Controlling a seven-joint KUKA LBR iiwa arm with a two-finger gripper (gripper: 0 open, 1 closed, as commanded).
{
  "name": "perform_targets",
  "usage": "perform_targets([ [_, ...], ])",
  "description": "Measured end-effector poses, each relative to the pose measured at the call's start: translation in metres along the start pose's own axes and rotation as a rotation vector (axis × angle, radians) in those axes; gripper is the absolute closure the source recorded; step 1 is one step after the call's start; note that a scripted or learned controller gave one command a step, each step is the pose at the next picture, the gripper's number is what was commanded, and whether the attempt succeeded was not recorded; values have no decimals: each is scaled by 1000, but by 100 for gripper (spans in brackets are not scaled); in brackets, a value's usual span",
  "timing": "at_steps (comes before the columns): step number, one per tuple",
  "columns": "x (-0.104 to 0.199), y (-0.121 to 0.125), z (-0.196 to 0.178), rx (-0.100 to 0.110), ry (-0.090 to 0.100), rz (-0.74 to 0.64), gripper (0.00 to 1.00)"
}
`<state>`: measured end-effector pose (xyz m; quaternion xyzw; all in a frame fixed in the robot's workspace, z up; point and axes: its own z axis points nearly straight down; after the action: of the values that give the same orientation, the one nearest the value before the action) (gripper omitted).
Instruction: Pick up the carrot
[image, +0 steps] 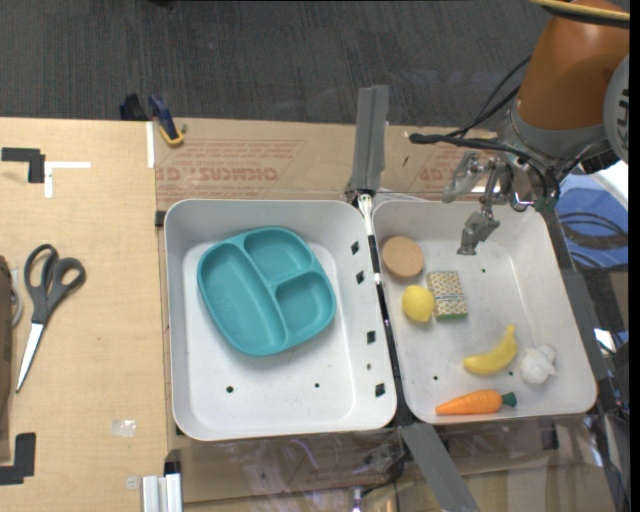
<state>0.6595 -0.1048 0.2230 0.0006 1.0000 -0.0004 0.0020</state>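
The carrot (470, 403) is orange with a small green end pointing right. It lies flat along the front wall of the right bin (560, 300). My gripper (482, 215) hangs from the orange-banded arm over the back of that bin, well behind the carrot and touching none of the objects. Nothing hides the carrot.
Also in the right bin are a yellow banana (492, 353), a white lump (538, 365), a lemon (418, 303), a speckled block (448, 295) and a brown disc (403, 257). A teal divided plate (266, 290) lies in the left bin (180, 330). Scissors (45, 290) rest on the bench at left.
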Motion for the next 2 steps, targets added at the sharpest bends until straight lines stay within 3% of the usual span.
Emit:
perform_targets([
  [1, 44, 10, 107, -1, 2, -76, 0],
  [2, 42, 11, 96, 1, -4, -80, 100],
])
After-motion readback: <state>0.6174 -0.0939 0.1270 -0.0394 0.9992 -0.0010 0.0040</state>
